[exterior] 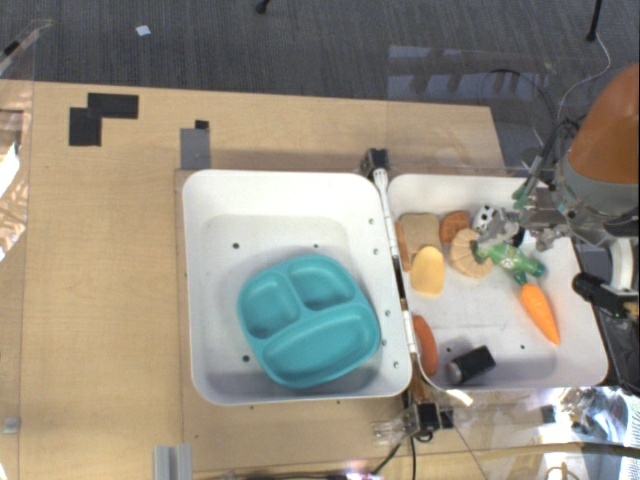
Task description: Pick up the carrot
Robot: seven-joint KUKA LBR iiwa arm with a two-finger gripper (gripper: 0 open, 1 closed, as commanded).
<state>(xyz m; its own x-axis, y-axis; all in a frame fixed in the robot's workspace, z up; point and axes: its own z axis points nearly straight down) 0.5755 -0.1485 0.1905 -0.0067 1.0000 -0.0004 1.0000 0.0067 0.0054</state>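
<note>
Single overhead view. The orange toy carrot with green leafy top (538, 306) lies flat on the floor of the right-hand shallow white bin (500, 363), toward the right wall, tip pointing to the near right corner and green top pointing up-left. The two-finger gripper (505, 236) hangs over the leafy end, at or just above the green top; the orange body lies clear of it and is not lifted. I cannot tell how the gripper is set or whether it has hold of anything: dark and pale linkage parts overlap the green leaves and a small black-and-white item (484, 214) beside them. Judgement: the approach is aimed at the stalk end, probably a narrower, softer purchase than the body, so a slip is plausible. Crowding likely explains the reach from the right: a pale yellow rounded toy (428, 270), a tan bread-like slice (416, 232) and a brown ridged round piece (465, 252) cluster mid-bin, near the leaves. A reddish oblong toy (425, 342) sits against the divider wall, partly cut off by it; a black and grey cylinder (470, 364) lies near the front. The left-hand white bin (210, 268) holds a teal divided plastic plate (308, 318), well apart from the work. The arm's orange band (610, 138) is cropped at the frame edge.
</note>
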